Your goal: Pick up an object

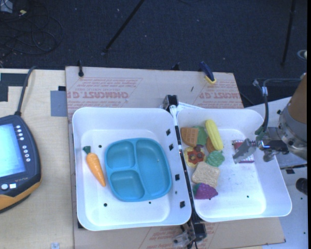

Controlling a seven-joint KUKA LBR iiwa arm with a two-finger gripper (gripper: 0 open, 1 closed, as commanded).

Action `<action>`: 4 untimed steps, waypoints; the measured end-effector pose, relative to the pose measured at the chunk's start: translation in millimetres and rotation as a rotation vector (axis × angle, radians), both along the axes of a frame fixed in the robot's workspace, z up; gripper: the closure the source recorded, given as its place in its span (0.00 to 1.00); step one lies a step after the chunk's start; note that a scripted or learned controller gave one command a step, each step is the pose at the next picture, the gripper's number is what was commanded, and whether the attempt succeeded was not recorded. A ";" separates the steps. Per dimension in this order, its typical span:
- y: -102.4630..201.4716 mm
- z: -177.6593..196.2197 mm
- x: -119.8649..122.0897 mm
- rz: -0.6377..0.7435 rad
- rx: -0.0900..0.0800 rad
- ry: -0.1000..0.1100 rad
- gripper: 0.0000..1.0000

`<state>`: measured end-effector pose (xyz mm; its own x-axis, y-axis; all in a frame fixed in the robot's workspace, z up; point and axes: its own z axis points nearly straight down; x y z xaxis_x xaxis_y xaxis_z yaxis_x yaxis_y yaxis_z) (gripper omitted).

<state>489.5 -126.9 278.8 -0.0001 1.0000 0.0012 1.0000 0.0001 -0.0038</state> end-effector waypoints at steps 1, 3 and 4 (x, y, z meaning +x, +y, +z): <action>40.9 -140.6 34.6 0.003 0.003 0.009 0.00; 43.4 -190.9 152.8 0.003 -0.002 -0.005 0.00; 42.4 -182.1 148.6 -0.001 0.000 0.004 1.00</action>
<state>638.1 -84.5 96.8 0.0005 1.0000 0.0011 1.0000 -0.0005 -0.0081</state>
